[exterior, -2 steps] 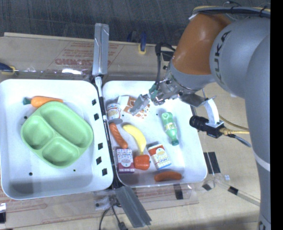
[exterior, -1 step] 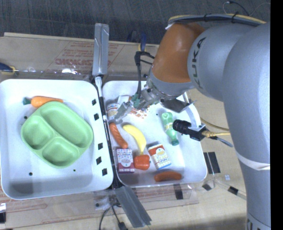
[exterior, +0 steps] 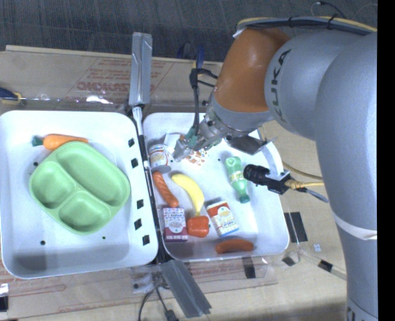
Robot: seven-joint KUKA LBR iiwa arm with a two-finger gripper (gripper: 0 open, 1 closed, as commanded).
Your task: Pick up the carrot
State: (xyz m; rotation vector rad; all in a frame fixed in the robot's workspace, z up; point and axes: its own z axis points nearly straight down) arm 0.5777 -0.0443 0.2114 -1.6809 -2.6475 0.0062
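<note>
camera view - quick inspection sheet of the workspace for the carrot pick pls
surface: two white bins, left bin and right bin, on a bench
job's things: carrot in left bin, beside the green tray
clutter: right bin holds banana, green bottle, can, small cartons, sausages
grippers: gripper over right bin, apart from the carrot
cables: black cable at the wrist
surroundings: cardboard behind bins

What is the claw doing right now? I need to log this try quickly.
Claw: cannot be told whether open or closed; it hangs over the right white bin, far from the orange carrot with green top in the left white bin.
</note>
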